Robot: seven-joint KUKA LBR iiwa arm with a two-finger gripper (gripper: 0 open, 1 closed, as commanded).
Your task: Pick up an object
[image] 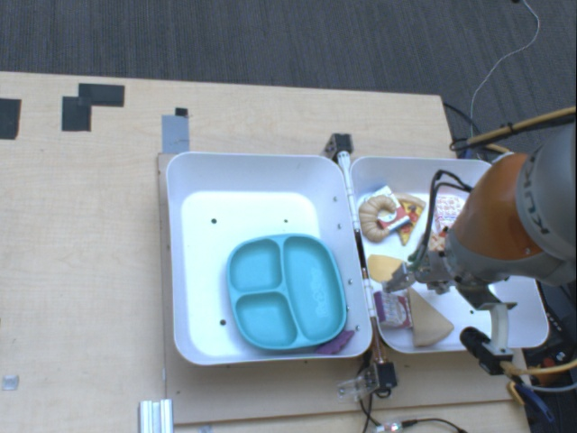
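The arm [518, 219] reaches in from the right and hangs low over the right bin [532, 330]. Its gripper [403, 278] sits near that bin's left wall, right above a yellow wedge [382, 266] and a purple packet [391, 308]. Whether the jaws are released or clenched I cannot tell, as the wrist hides them.

The candidate things all lie in the right bin: a tan ring [378, 213] at the far end, a red and yellow piece [405, 221] just beside it, the wedge and packet in the middle, and a beige wedge [429, 324] at the near end. A blue tray [287, 290] lies in the left bin [189, 242] on the table [81, 242].

Nothing appears lifted; everything looks to be resting on the bin floors. The task seems to be at the reaching stage, with grasping and raising left to do.
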